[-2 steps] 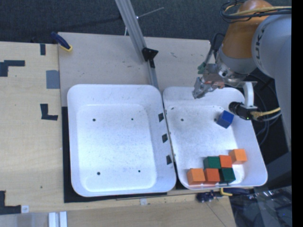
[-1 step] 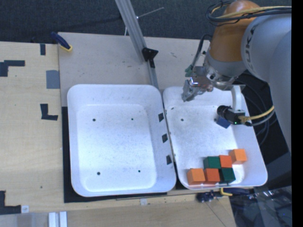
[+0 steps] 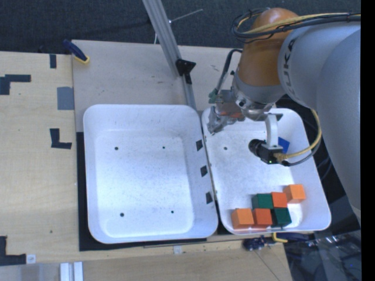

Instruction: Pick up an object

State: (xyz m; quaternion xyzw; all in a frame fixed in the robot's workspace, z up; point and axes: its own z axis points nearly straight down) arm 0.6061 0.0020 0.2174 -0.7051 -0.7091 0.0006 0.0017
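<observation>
My gripper [image 3: 218, 120] hangs over the far left corner of the right bin [image 3: 234, 157], close to the wall it shares with the left bin. Small blocks lie clustered at the right bin's near edge: an orange one [image 3: 242, 217], another orange one [image 3: 263, 216], two green ones [image 3: 263, 201] [image 3: 282, 215], and more orange ones [image 3: 279, 199] [image 3: 296, 192]. A blue block [image 3: 283, 144] peeks out behind a black part of the wrist. A small orange patch shows at the gripper's body; what it is stays unclear.
The left bin [image 3: 140, 168] is a shallow white tray beside the right one. A grey metal pole [image 3: 167, 37] slants down to the bins' far edge. The large grey arm [image 3: 328, 69] covers the right bin's far right side.
</observation>
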